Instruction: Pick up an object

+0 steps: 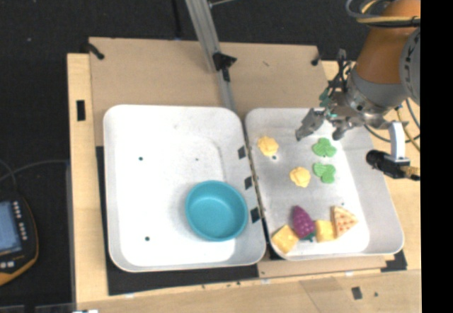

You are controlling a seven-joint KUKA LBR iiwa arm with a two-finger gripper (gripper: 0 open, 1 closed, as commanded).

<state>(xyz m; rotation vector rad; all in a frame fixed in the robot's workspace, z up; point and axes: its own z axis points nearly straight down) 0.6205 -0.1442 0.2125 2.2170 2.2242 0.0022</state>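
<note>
While your gripper [325, 128] hangs open at the frame's upper right, a green piece [324, 148] lies just below it.

The tan bench [156, 71] carries two shallow white bins side by side: left bin [141, 134], right bin [368, 212].

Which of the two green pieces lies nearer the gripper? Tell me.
The upper green piece, just below the gripper in the right bin. The other green piece lies further down, beside a yellow piece.
</note>
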